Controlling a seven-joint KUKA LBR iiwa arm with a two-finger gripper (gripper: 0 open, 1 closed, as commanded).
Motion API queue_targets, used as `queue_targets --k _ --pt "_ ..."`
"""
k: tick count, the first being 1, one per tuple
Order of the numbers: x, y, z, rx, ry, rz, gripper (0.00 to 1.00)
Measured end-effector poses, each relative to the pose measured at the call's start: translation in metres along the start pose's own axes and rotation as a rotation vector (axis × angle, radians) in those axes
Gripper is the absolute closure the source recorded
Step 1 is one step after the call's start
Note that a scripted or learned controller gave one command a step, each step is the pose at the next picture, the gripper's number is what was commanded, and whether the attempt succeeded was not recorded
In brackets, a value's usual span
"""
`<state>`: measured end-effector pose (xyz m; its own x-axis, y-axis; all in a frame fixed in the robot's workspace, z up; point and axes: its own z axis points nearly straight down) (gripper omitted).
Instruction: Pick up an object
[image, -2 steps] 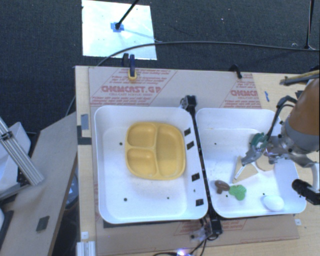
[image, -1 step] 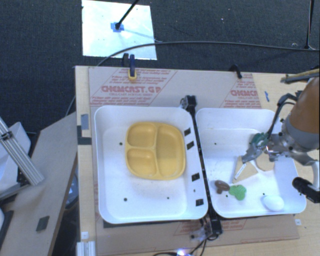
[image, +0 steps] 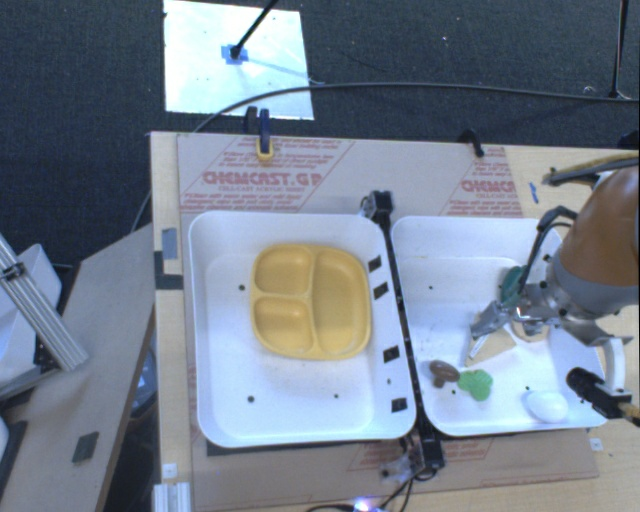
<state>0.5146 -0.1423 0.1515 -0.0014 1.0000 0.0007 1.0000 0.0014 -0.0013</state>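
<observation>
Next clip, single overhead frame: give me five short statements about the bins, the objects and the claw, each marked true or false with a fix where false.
1. The yellow divided plate lies in the left bin. True.
2. The green object lies in the left bin. False: it lies in the right bin.
3. The brown object lies right beside the green object. True.
4. The claw is over the left bin. False: it is over the right bin.
5. The white object lies near the right bin's front edge. True.

Arm (image: 600, 255) low, reaching from right
</observation>
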Motion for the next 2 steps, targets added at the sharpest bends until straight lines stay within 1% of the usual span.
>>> queue_targets --k 1,2 --pt "-0.0059 -0.0071 0.0559 -0.001 -0.001 0.001 0.0" --pt "-0.0071 -0.0054 0.0659 -0.006 -0.003 0.001 0.0"
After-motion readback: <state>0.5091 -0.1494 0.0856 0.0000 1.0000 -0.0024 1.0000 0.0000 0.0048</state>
